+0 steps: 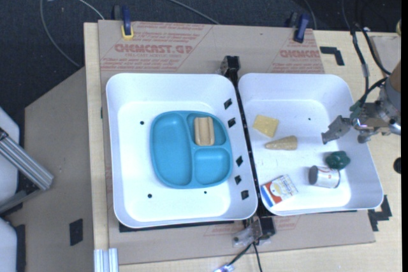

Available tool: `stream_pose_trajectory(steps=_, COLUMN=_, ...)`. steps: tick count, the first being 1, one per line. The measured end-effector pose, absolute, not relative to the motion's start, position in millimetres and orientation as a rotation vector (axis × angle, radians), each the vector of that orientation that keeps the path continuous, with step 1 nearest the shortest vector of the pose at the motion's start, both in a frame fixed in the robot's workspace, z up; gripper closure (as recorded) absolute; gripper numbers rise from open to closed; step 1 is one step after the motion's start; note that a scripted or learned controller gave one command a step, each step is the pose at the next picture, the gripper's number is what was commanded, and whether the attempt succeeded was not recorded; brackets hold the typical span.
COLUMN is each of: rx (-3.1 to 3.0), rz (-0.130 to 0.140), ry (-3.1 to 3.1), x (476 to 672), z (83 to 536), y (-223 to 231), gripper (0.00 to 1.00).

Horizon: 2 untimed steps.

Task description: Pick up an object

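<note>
My gripper (347, 134) hangs over the right side of the right bin (299, 89), open, with nothing between its fingers. Just below it lies a small dark green object (336, 159), apart from the fingertips. A short white cylinder with a dark cap (324, 176) lies in front of the green object. Toward the bin's middle are a yellow square piece (266, 125) and a pale beige wedge (282, 144). A small red, white and blue carton (279, 190) lies at the front edge.
The left bin (127, 105) holds a blue divided plate (175, 159) with a tan block (203, 130) in its upper right compartment. A black divider with clips (237, 137) runs between the bins. Cables hang at the right edge.
</note>
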State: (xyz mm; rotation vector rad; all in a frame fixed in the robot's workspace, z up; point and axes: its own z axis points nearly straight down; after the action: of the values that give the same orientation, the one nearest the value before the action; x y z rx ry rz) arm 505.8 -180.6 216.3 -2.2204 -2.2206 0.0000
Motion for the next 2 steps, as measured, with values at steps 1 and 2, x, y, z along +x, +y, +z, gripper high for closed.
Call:
stream_pose_trajectory(steps=1, rx=-2.217, rz=0.004, ry=-2.215, x=500.6, z=154.3, y=-182.7, gripper=0.0)
stream_pose_trajectory(steps=2, rx=-2.235, rz=-0.005, ry=-2.233, x=514.9, z=106.0, y=-186.7, gripper=0.0)
